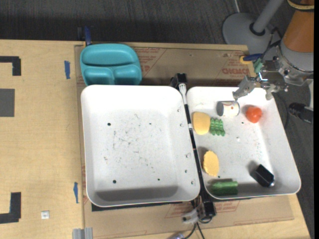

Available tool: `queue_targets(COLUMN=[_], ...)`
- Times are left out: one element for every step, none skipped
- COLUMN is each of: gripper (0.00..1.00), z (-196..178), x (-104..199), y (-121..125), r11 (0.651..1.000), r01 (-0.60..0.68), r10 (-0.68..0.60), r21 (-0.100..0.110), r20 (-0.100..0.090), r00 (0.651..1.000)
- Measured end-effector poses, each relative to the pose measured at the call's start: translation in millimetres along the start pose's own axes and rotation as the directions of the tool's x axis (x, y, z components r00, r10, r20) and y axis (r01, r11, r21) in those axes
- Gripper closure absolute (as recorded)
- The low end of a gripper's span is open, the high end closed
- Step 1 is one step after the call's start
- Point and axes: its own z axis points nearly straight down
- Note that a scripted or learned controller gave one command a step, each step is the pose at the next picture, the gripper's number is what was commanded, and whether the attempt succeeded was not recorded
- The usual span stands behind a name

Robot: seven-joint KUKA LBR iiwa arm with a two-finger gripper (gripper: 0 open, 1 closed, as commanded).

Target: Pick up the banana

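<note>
pincer: gripper (pixel 244 89) is seen at the upper right of the frame, over the top rim of the right bin (pixel 279 148); nothing is seen held, and how wide it stands cannot be told from this angle.
nearest item: a small white can (pixel 227 108) lies just below-left of the gripper, between it and the target.
target: banana (pixel 201 123) is taken to be the pale yellow piece at the left side of the right bin, near the divider; the shape is blunt, so this is a judgement.
lookalike: a yellow-orange oval (pixel 211 163) lies lower in the same bin and could be mistaken for it.
step in hand: approach, grasp not yet made.
how to do it: the gripper should be carried left and down past the can, centred over the yellow piece, closed across its short axis, then lifted straight up.
obstruction: a green ribbed piece (pixel 217 126) lies just beside the banana's right edge, so little room is left on that side; the bin wall crowds the left.
other items: red ball (pixel 254 114) near the can; green cylinder (pixel 223 186) and black block (pixel 262 175) at the bottom, well apart.
surroundings: left bin (pixel 99 183) mid-frame; teal tray (pixel 110 63) above it.
</note>
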Motion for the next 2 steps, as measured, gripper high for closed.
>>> queue_targets(gripper=[0.00, 0.00], z=[93, 90], x=[45, 160], y=[-24, -116], r11=[0.948, 0.925], r01=[0.317, 0.381], r10=[-0.317, -0.381], r21=[0.001, 0.001], r20=[-0.001, -0.001], r00=[0.948, 0.925])
